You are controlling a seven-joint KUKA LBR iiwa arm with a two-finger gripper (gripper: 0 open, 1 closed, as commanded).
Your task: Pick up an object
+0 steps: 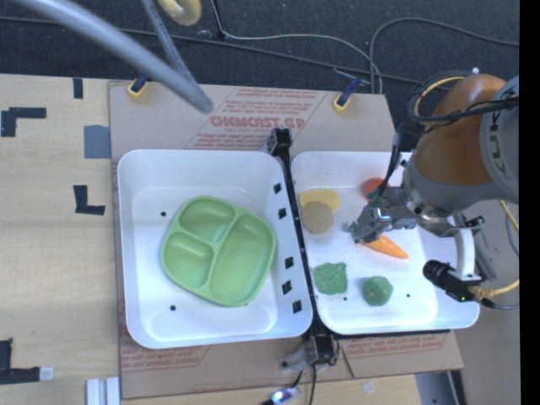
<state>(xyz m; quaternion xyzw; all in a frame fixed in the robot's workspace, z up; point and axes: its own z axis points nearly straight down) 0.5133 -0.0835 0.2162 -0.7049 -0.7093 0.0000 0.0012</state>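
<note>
My gripper (369,226) hangs low in the right bin (422,310), just above the orange carrot (389,245); whether anything sits in my jaws, I cannot tell. Left of the carrot lie a yellow piece (320,198) and a tan round piece (318,218); below it, two green pieces (330,278). The green divided plate (219,250) fills the left bin (135,226).

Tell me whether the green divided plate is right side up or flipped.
Right side up: the green divided plate in the left bin shows its three compartments facing upward.
</note>
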